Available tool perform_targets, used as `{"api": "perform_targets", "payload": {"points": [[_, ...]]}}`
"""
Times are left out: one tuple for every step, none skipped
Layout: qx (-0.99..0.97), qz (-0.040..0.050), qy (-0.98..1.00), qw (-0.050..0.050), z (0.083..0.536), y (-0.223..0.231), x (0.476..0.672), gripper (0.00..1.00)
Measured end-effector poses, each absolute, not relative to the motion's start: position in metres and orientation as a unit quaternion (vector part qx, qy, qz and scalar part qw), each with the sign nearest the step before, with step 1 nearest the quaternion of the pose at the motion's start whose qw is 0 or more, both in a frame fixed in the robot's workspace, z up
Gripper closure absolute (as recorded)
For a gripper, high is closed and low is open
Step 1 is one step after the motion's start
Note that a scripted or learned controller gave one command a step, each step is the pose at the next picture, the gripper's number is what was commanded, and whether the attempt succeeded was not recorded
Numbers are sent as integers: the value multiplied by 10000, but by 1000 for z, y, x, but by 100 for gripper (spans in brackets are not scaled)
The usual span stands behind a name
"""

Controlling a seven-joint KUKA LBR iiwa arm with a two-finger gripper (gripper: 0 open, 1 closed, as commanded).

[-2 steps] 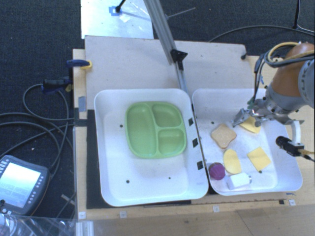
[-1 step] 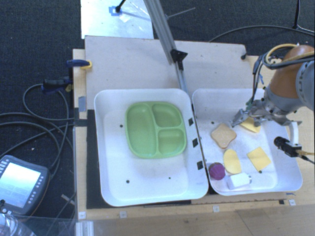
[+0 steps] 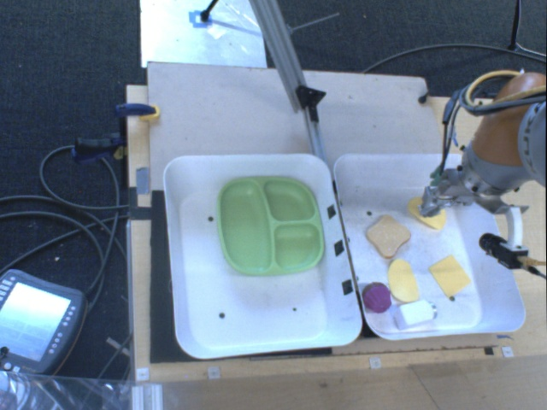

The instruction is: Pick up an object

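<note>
Gripper (image 3: pixel 432 202) low over a yellow piece (image 3: pixel 430 217), grip state unclear.

The gripper hides most of that flat yellow piece directly beneath it; contact unclear. Just beside lies a tan toast-shaped slice (image 3: pixel 388 235); farther off, a smooth green divided plate (image 3: pixel 270 225).

Two white bins: left bin (image 3: pixel 184 314), right bin (image 3: pixel 500 314). One green divided plate (image 3: pixel 270 225), three compartments, in the left bin. Right bin holds six loose items: one toast-shaped piece (image 3: pixel 388 235), one yellow oval piece (image 3: pixel 402 280), one yellow square slice (image 3: pixel 449 275), one purple round item (image 3: pixel 376 296), one white block (image 3: pixel 415 313), and one more yellow piece (image 3: pixel 432 219), partly hidden under the tool (image 3: pixel 430 200), possibly a wedge.
</note>
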State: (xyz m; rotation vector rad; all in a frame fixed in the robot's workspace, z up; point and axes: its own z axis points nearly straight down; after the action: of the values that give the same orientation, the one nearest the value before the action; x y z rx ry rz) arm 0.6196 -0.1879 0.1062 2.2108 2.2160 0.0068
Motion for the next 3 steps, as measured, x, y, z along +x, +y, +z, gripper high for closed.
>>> {"api": "perform_targets", "payload": {"points": [[7053, 18, 7089, 35, 157, -194, 629, 100], [7043, 25, 7099, 46, 221, -197, 637, 100], [7043, 21, 7099, 36, 269, -197, 645, 100]]}}
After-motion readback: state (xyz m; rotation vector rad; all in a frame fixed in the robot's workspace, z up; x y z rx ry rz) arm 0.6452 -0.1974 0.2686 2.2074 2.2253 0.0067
